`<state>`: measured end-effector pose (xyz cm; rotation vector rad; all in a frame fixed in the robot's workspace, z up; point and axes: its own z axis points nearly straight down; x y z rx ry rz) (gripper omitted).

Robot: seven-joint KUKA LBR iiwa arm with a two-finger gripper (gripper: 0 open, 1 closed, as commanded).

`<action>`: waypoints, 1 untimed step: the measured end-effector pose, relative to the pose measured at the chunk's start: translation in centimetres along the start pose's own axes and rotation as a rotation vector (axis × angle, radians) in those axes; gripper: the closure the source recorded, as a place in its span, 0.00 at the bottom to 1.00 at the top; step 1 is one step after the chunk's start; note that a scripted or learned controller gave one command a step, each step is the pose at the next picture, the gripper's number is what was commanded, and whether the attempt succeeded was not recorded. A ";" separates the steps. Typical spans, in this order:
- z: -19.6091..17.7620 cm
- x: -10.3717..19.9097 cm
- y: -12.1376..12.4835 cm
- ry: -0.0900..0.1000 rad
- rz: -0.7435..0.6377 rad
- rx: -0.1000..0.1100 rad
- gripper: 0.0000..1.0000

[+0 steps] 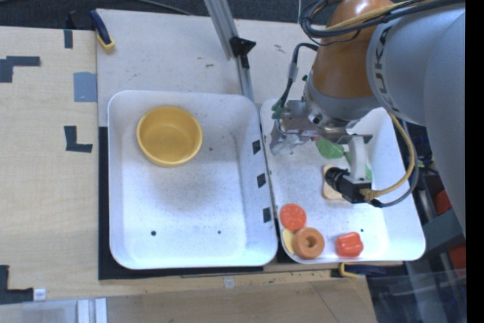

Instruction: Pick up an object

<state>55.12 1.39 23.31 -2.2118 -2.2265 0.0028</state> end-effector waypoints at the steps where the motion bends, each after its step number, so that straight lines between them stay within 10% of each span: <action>1: -0.6 5.1 1.1 0.001 -0.001 -0.002 1.00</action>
